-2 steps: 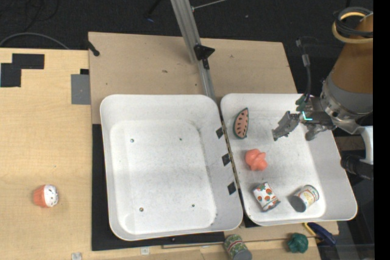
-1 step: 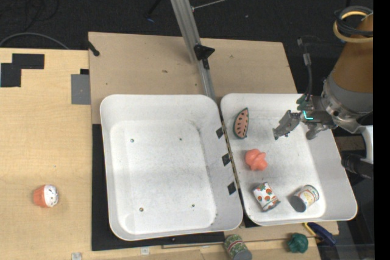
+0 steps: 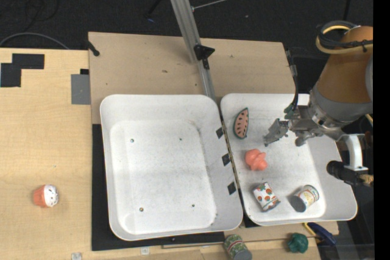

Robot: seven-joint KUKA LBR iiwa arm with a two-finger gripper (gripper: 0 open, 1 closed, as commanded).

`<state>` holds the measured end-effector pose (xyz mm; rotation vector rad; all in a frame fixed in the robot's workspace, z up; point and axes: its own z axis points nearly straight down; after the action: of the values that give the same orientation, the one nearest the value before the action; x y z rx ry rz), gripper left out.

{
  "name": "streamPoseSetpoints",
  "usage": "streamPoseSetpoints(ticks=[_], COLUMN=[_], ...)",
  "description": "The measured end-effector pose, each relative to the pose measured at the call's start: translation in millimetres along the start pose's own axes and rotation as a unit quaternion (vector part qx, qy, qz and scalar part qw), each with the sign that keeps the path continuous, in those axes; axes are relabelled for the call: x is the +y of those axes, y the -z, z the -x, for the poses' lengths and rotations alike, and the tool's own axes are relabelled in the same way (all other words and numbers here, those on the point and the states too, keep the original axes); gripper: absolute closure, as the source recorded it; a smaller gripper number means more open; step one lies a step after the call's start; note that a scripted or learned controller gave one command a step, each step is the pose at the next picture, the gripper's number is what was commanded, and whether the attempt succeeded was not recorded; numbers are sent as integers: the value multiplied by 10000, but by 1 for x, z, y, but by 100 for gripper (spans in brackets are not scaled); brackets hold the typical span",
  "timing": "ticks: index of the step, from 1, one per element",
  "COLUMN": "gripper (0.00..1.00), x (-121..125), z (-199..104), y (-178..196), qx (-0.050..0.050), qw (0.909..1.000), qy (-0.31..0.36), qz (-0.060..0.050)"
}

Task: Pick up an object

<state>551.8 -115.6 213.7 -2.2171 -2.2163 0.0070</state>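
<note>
Fingers of the gripper (image 3: 281, 131) — spread apart, gripping nothing — hover in the right bin (image 3: 329, 207); we see a coral-red, lumpy toy (image 3: 256, 159) just below-left of them, lying apart.

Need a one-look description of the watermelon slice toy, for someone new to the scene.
Take the right bin of the two white ones. Near its upper left corner, beside the divider, lies the watermelon slice. It is the only wedge-shaped piece: red with dark seeds and a green rind, unlike the plain pink toy below it.
</note>
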Motion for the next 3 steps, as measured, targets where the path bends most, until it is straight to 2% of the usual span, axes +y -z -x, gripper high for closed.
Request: streamPoseSetpoints(ticks=[1,2,3], gripper=[0,0,100], x=[3,4,5], z=[-5,-5,-2], y=[-45,-109,-96], qx=[2,3,-3], qw=[10000,10000,10000], qy=[-5,-5,-38], qz=[-1,-11,16])
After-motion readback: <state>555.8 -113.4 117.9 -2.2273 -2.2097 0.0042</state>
